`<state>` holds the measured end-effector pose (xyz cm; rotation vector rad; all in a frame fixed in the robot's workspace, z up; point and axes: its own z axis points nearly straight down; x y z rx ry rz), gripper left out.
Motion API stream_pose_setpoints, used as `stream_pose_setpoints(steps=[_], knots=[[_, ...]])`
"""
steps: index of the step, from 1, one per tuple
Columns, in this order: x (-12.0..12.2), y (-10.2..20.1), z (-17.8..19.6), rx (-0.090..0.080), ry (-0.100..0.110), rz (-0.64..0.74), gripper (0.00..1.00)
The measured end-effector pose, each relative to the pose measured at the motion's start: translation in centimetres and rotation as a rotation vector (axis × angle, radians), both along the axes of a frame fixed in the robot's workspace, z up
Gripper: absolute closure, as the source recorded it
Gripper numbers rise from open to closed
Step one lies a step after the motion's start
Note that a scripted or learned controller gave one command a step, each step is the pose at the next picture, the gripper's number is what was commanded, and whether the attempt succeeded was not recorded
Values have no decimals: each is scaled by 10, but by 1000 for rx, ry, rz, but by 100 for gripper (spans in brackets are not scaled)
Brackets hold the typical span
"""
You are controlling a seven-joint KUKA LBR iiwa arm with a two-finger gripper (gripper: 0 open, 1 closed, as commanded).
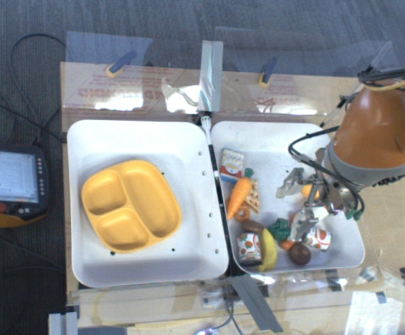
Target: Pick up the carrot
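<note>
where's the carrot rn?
The carrot lies in the right bin, close to its left wall, just below a small carton and beside a waffle-like piece. The pincer is further right in the same bin.

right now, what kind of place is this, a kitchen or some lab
Most likely a robotics lab bench, not a kitchen. Two white bins sit side by side on a taped-up board, toy food such as a carrot lies in the right one, and a control pendant with cables rests on the carpet.
</note>
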<state>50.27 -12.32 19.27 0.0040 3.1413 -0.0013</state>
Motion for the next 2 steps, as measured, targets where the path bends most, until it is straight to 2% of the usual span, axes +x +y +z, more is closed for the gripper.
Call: stream_pose_setpoints(steps=[1,2], knots=[[57,-52,-40,1,2,-48,0],[98,-90,-102,1,-16,-54,0]])
